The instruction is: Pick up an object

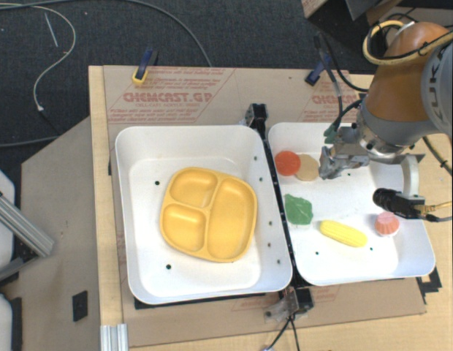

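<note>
The right bin [402, 265] holds an orange round piece [287, 162], a tan round piece [307, 168], a green leafy piece [298, 210], a yellow corn cob [343, 233] and a pink piece [387, 224]. My gripper [329, 168] hangs low over the bin's back left, just right of the tan piece. Nothing shows between its tips.
The left bin [131, 196] holds a yellow divided plate [209, 213]. A black divider clip [256, 114] sits at the back between the bins. Cardboard lies under both bins, with blue clamps at its back edge.
</note>
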`<state>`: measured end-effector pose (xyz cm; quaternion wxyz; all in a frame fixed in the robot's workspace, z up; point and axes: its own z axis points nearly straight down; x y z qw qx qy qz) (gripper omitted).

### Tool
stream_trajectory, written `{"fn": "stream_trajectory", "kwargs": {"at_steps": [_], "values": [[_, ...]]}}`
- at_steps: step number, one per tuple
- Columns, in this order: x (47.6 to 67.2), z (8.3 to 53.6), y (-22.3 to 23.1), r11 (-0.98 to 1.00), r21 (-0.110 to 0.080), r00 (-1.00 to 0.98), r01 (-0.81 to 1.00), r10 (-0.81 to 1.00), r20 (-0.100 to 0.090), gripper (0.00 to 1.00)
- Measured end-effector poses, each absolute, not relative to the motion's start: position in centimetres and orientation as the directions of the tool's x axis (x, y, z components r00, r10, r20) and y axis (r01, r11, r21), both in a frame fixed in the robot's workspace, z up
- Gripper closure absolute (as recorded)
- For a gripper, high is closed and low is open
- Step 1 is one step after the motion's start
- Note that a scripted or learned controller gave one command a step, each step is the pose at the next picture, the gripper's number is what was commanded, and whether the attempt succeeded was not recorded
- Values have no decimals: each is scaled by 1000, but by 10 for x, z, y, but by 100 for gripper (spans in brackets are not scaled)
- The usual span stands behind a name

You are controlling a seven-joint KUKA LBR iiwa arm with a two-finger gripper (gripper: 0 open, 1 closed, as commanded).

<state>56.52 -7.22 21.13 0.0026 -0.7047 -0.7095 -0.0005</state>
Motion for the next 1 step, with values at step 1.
{"fn": "stream_trajectory", "kwargs": {"at_steps": [1], "values": [[573, 207, -12, 7, -1, -7, 1000, 1000, 3, 100]]}}
